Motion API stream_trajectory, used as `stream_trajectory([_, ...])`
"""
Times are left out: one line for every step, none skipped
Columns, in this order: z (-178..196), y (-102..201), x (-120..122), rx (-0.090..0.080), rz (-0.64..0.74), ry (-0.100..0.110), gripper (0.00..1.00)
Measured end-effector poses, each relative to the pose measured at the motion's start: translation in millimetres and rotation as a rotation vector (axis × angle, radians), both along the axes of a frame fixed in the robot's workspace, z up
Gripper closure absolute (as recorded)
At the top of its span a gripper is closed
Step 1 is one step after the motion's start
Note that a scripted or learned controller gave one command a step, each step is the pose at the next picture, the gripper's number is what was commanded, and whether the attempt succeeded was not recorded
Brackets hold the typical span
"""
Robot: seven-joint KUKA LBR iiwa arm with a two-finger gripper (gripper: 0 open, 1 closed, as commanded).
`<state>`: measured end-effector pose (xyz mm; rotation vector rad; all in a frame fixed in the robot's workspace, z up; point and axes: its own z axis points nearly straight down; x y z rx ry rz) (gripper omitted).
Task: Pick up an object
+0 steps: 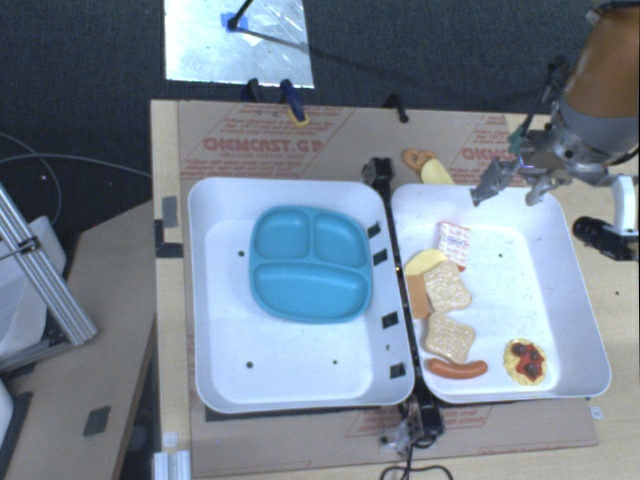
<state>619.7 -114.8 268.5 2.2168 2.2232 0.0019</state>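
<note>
Two white bins are seen side by side on the tabletop point(560, 123). A blue divided plate point(308, 265) is held in the left bin point(225, 368). Toy foods are scattered in the right bin point(560, 268): bread slices point(447, 313), a sausage point(458, 369), a small pizza point(526, 360). The tool point(510, 186) is poised, fingers spread, over the right bin's far edge.

Dark carpet floor point(80, 58) surrounds a wooden bench point(170, 138); a shiny metal sheet point(237, 28) lies beyond.
</note>
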Motion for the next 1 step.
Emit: stream_trajectory([-89.2,107.8,48.2,0.005,0.011,0.004,0.0])
